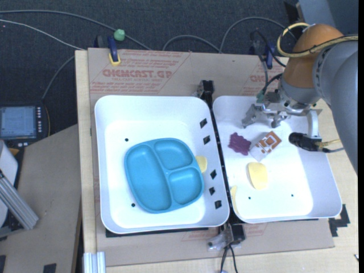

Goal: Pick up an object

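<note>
Candidates sit loose in my right white bin: a purple crumpled piece, a brown-and-white packet, a pale yellow slab. My two-finger gripper hangs above them near the far wall, fingers spread, holding nothing, placed for a descent, I judge.

The big blue three-compartment plastic tray crowds the left white bin — bare floor rings it. The right white bin lies bare along its near edge.

Grey arm, orange band, yellow cable loop, metallic gripper hardware
</note>
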Available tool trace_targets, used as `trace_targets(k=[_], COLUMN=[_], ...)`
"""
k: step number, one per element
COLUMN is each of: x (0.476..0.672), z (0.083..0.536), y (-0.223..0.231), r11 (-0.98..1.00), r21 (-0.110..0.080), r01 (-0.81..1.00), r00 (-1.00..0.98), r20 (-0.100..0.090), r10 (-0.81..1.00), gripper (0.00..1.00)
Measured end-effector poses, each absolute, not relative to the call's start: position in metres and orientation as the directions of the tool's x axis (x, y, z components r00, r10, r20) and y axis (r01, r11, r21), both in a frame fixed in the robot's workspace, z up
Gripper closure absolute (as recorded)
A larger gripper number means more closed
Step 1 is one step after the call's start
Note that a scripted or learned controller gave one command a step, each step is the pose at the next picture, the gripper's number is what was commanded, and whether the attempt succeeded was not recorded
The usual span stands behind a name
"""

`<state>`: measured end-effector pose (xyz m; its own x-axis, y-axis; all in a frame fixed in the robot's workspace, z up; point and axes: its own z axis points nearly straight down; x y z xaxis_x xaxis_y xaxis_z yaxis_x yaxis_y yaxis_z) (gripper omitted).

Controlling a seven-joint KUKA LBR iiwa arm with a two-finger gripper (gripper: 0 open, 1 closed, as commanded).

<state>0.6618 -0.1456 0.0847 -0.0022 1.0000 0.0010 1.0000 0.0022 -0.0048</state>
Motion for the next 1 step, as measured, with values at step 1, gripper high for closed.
trace_targets(k=[1], x=[0.6636], z=[0.0996], y=[-0.1453], r11=[0.003], r21=[0.001], r01=[1.0], r00=[-0.003], r20=[0.0], r10=[1.0], gripper=[1.0])
